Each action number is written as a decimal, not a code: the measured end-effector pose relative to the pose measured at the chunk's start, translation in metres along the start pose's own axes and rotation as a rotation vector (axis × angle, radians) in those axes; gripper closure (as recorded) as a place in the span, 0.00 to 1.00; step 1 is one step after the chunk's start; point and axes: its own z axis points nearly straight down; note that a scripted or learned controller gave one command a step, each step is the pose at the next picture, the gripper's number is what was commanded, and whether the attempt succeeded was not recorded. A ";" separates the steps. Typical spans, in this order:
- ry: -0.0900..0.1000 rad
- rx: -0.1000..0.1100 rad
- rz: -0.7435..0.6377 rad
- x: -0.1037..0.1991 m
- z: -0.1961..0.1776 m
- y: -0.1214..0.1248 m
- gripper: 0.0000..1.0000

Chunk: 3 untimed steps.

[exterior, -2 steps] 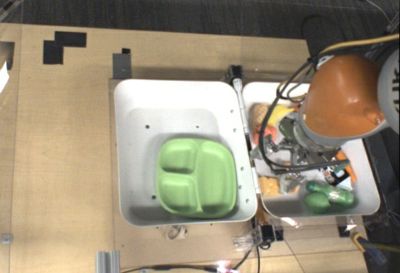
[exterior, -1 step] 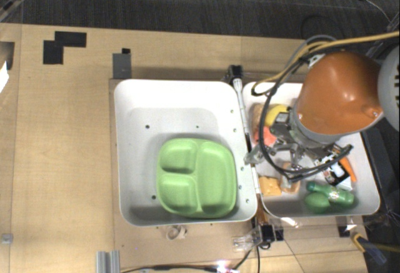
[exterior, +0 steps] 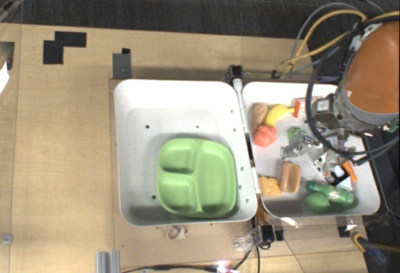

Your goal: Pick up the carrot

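The gripper hangs low over the middle of the right bin, under the grey wrist and its cables. A slim orange piece that looks like the carrot lies to the gripper's right near the bin's right wall, partly hidden by cables and a black-and-white part. I see nothing clearly held by the gripper.
The right bin also holds a brown potato-like piece, a yellow fruit, a red fruit, a small green item, a bread roll, a tan wedge and green vegetables. A green divided tray sits in the left bin.
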 end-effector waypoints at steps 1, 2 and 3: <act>-0.002 -0.014 -0.332 -0.035 0.100 0.015 0.00; -0.003 -0.009 -0.674 -0.008 0.099 0.006 0.00; 0.000 -0.011 -0.511 0.033 0.179 -0.021 0.00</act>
